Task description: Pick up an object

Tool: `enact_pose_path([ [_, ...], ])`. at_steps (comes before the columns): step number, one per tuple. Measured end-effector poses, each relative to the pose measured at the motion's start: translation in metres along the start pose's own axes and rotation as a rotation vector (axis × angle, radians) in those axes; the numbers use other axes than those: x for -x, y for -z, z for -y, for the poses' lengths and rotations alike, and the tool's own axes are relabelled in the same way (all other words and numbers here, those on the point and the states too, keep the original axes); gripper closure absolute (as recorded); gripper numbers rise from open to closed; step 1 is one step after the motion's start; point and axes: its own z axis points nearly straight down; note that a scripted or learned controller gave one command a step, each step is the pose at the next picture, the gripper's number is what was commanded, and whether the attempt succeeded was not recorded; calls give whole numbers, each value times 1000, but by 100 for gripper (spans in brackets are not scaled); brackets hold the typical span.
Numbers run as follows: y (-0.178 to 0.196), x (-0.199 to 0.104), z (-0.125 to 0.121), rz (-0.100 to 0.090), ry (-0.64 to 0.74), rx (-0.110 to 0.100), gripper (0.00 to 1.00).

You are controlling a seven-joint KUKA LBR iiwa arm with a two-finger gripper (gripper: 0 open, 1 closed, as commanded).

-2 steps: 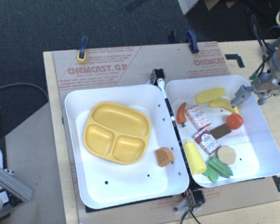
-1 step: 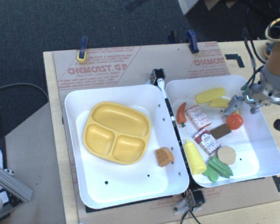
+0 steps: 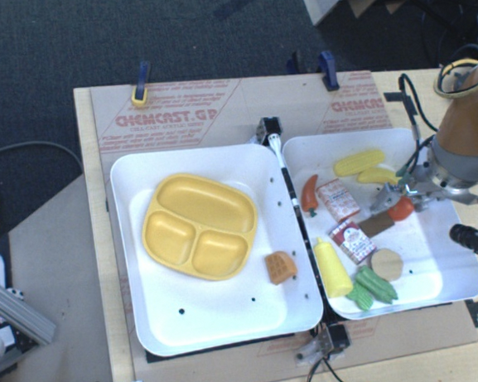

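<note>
The arm's fingers (image 3: 396, 201) hang low in the right bin (image 3: 446, 280); whether they are spread or pinching cannot be told. A red toy (image 3: 402, 209) lies right at them, a brown bar (image 3: 377, 224) just left, yellow corn (image 3: 358, 163) beyond, a round cookie (image 3: 386, 264) nearer the camera

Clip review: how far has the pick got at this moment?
Done: the arm is down over the right bin, gripper among the toy food beside a red piece. In hand: nothing visibly between the fingers. Left: grasp and lift; the yellow tray and left bin are untouched.
</note>
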Motion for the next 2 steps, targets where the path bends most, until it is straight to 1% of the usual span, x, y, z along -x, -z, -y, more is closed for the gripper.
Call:
enact_pose_path([
  [1,-10,-1,0,1,0,3,0],
  [2,1,-1,-1,3,0,7,100],
])
